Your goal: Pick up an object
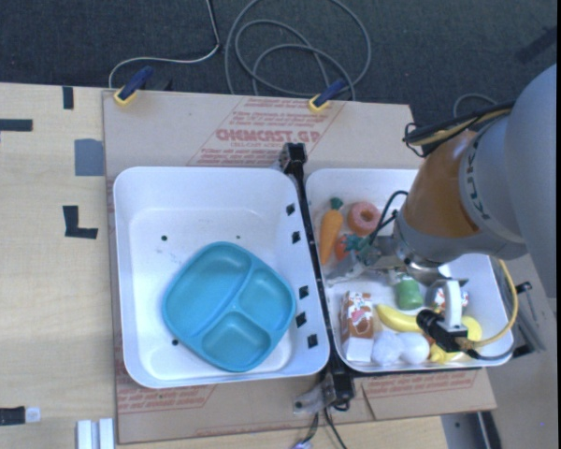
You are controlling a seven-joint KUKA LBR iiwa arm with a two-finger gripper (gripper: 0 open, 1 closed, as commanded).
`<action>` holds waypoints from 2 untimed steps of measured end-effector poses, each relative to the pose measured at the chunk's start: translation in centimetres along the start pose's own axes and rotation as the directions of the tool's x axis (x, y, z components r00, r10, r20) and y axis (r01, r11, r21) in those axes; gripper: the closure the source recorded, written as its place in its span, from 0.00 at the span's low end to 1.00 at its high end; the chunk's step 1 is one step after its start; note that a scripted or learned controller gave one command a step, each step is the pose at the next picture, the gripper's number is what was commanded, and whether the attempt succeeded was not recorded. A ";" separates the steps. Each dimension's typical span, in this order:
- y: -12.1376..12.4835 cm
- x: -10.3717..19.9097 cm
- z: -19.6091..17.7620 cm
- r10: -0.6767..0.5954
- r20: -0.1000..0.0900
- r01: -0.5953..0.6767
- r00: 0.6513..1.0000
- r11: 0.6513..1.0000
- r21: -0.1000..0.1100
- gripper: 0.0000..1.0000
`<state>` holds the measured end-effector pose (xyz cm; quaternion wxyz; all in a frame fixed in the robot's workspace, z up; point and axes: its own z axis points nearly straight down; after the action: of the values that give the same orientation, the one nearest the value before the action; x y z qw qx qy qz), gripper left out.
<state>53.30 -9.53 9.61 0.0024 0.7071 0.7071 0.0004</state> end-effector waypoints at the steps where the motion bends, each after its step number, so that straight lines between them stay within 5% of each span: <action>1: -4.9 -0.8 1.0 0.000 -0.001 0.000 1.000 1.000 -0.002 0.00; 2: 4.0 -0.6 1.0 -0.003 0.000 0.003 1.000 1.000 -0.002 0.00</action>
<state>57.28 -10.17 8.60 0.0029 0.7059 0.7083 0.0012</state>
